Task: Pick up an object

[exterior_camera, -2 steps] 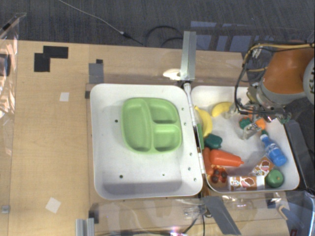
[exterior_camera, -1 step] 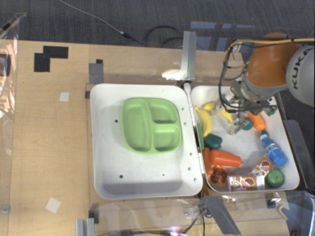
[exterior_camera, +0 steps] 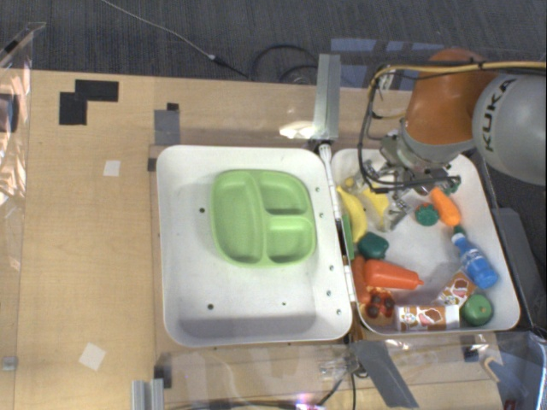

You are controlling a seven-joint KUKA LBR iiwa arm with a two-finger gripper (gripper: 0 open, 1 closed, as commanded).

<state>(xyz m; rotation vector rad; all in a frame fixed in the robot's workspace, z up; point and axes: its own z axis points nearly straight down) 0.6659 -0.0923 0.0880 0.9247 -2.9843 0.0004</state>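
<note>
The grey arm with its orange band (exterior_camera: 440, 105) runs off the right edge, so its upper links are cut away. Its wrist covers the back part of the right-hand shallow white bin (exterior_camera: 506, 254), and the two-finger gripper (exterior_camera: 402, 196) beneath it is too dark and cluttered to read. The yellow plastic banana (exterior_camera: 354, 212) lies partly under that gripper. The label on the small printed carton (exterior_camera: 427, 317) is too small to make out.

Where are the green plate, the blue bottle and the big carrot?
green plate (exterior_camera: 261, 217): camera view, middle divider.
blue bottle (exterior_camera: 474, 260): camera view, mid-body.
big carrot (exterior_camera: 391, 273): camera view, thick orange middle.
</note>
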